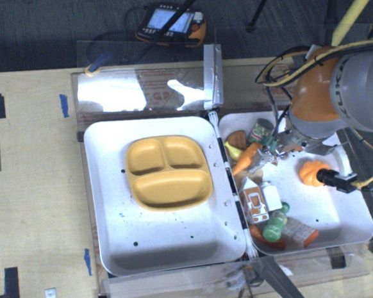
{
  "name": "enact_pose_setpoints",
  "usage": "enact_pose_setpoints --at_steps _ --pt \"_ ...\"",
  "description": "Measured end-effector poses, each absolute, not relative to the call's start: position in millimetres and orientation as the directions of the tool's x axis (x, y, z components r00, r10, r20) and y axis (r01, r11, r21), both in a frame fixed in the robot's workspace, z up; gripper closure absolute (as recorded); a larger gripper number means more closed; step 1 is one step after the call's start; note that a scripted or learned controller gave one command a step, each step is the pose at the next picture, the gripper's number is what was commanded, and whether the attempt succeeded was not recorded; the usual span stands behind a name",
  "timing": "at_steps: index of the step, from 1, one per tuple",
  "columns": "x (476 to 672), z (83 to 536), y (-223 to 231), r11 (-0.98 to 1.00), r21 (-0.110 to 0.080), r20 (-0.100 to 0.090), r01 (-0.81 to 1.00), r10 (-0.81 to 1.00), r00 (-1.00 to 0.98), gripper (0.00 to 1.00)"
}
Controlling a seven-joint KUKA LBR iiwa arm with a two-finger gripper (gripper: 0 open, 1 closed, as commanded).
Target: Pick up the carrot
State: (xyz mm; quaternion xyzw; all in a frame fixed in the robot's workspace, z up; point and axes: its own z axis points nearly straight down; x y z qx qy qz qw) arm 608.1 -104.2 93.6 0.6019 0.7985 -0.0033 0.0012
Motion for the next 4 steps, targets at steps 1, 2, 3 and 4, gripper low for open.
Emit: enact_pose_setpoints --at_steps 1,2,3,4 --pt "637.2 84.7 -112.8 0.046 -0.012 -0.004 0.999 0.999 -0.046 0.00" --pt "668.0 146.5 -148.3 0.418 0.005 -0.007 0.908 0.908 -0.418 0.00" --pt "668.0 124.8 -134.2 0.596 0.002 -0.008 0.803 0.803 -0.596 0.00" --pt "668.4 109.7 -119.5 0.157 0.004 -0.003 0.988 0.988 -0.157 0.00"
